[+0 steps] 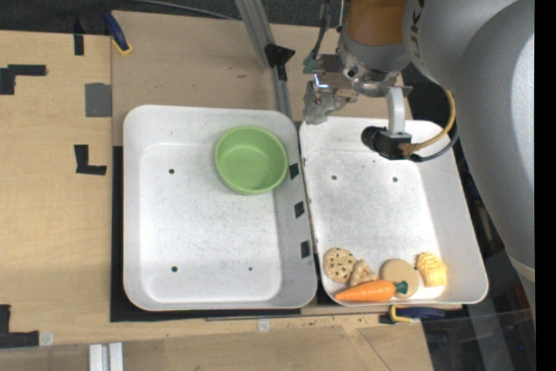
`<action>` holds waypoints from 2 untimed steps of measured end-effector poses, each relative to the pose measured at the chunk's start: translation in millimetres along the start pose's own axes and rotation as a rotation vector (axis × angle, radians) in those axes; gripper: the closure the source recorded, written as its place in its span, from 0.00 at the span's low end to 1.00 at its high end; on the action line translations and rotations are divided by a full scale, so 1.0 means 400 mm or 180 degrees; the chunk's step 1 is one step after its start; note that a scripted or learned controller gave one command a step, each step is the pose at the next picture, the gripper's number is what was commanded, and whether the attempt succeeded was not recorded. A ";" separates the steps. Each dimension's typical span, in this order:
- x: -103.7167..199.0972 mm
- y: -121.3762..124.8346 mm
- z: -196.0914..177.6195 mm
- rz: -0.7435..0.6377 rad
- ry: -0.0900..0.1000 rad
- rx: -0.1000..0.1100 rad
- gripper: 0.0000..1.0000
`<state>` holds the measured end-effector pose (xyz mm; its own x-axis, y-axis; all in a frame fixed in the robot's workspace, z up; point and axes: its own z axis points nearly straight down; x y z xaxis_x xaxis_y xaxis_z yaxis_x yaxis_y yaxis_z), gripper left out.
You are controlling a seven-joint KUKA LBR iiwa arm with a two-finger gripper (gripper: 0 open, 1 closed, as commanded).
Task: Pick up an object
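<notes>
Two shallow white plastic bins are sitting side by side in front of you: the left bin (148, 274) is holding a round light-green plastic bowl (251, 159), and the right bin (452, 213) is holding a cluster of toy food in its near corner. The two-finger gripper (320, 107) is hovering over the far left corner of the right bin, well apart from that cluster; whether its jaws are spread or closed you cannot tell from this angle, and nothing is showing between them.

The likeliest target is the orange plastic carrot with a green top (372, 291), lying flat against the near wall, just beside a round speckled cookie (338, 262) and a yellow corn piece (431, 269). Its long axis is running roughly left to right, tip pointing left and green top right. You are probably wanting to bring the gripper toward the near corner and close across the carrot's narrow width, staying off the bin wall.
</notes>
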<state>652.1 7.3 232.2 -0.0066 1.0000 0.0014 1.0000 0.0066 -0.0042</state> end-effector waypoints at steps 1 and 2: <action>0.131 -0.035 0.031 0.0001 0.0000 0.0000 1.00; 0.221 -0.047 0.000 0.0001 -0.0001 -0.0012 1.00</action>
